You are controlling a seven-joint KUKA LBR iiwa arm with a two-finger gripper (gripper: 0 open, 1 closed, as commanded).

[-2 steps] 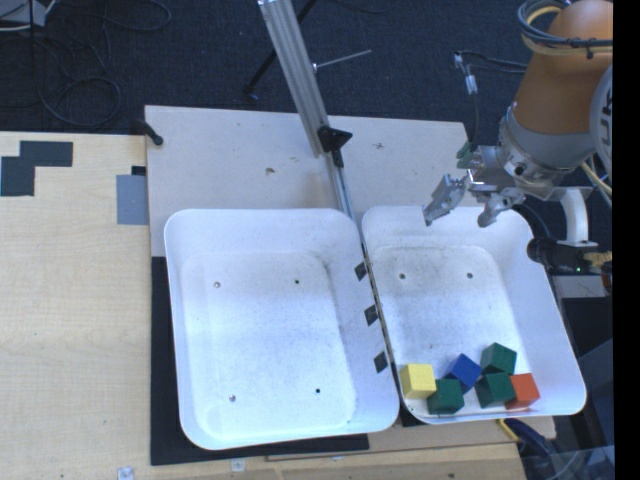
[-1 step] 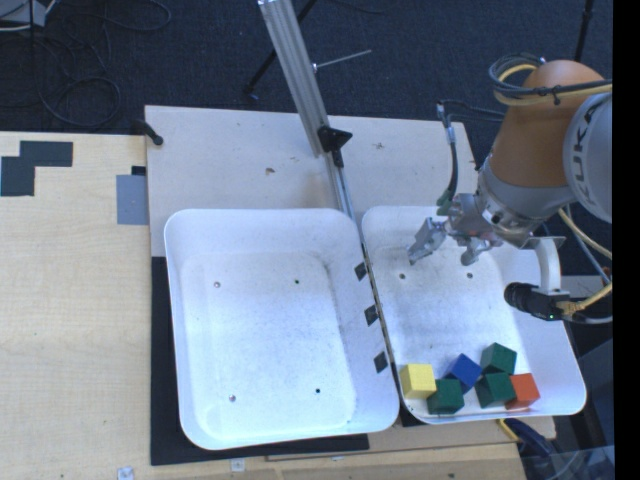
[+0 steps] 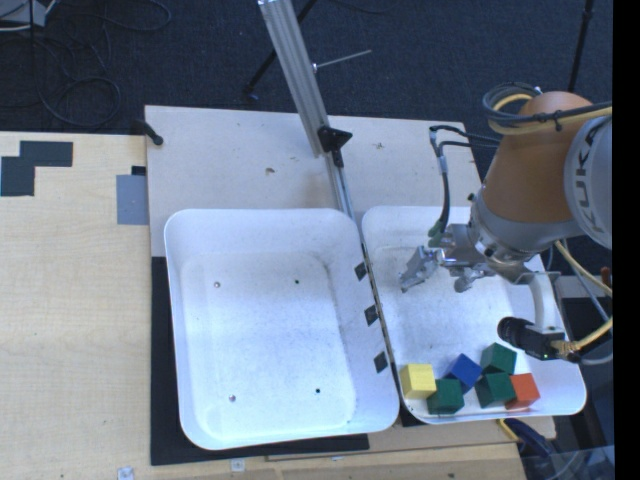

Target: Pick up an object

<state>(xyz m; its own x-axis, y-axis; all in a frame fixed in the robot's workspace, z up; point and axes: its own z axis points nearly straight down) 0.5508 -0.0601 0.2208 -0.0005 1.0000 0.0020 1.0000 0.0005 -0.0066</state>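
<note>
The small blocks, yellow (image 3: 419,379), blue (image 3: 465,369), three green (image 3: 447,396) and an orange one (image 3: 522,389), cluster well below the fingers (image 3: 414,271), in the right bin's (image 3: 400,238) near corner; cube-like, no evident long axis. The gripper (image 3: 433,268) hangs spread, grasping nothing.

Lying dark and carpeted beyond the bench, floor (image 3: 150,38) strewn with black cables (image 3: 95,88). Spreading pale at left, wooden tabletop (image 3: 70,298) bearing grey patches (image 3: 130,198). Rising slantwise from the bench board (image 3: 230,158), an aluminium rail (image 3: 295,63).
</note>
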